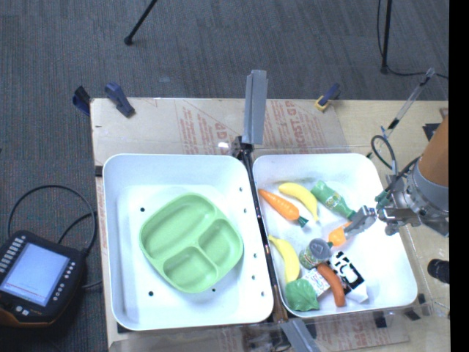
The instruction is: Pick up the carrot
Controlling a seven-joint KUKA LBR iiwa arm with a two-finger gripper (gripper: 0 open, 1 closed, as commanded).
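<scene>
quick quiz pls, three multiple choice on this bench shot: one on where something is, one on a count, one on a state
1. Where does the carrot lie?
A. on the green tray
B. in the right bin, upper left part
C. on the floor

2. How many bananas are in the right bin?
A. none
B. two
C. five

3. What state is the green tray in?
A. bare, nothing in its compartments
B. piled with fruit
C. flipped over

Answers: 1 B, the carrot rests beside a banana near the bins' divider. 2 B, a second banana lies lower down. 3 A, its compartments face up and hold nothing.
</scene>
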